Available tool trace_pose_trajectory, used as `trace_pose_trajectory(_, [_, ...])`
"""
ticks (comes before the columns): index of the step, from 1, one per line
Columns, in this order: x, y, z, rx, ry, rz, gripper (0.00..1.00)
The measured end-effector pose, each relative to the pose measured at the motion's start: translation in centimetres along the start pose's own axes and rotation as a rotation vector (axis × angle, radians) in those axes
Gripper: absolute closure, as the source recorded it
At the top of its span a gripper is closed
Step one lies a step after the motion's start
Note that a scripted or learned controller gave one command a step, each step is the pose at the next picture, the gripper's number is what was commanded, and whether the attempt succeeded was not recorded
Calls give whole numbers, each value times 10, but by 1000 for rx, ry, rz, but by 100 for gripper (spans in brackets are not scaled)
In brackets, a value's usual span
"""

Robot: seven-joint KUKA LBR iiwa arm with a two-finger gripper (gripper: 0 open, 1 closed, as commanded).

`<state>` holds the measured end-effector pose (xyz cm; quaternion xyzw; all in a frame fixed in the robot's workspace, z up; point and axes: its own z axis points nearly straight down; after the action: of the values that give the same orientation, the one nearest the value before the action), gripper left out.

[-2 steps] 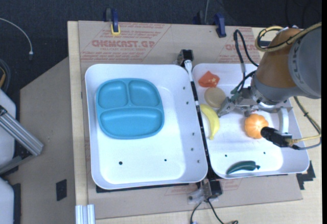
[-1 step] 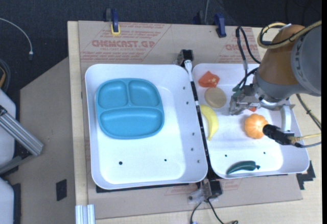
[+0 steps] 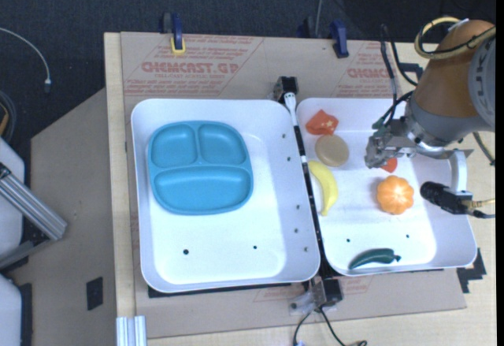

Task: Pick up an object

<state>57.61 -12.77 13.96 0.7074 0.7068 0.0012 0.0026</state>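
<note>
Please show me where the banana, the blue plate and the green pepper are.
banana (image 3: 324,187), camera view, middle of its curved body.
blue plate (image 3: 201,199), camera view, bottom compartment floor.
green pepper (image 3: 372,258), camera view, middle of its body.

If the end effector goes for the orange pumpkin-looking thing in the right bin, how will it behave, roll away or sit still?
The small orange pumpkin looks round and ribbed, so a sideways nudge would probably roll it across the smooth floor of the right bin. Its glossy surface suggests hard plastic, likely light and a bit slippery. It sits apart from the banana, so nothing nearby would stop it.
</note>
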Motion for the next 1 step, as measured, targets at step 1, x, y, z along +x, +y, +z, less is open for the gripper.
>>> trace_pose_trajectory(1, [-10, 4, -58, -2, -1, -1, 100])
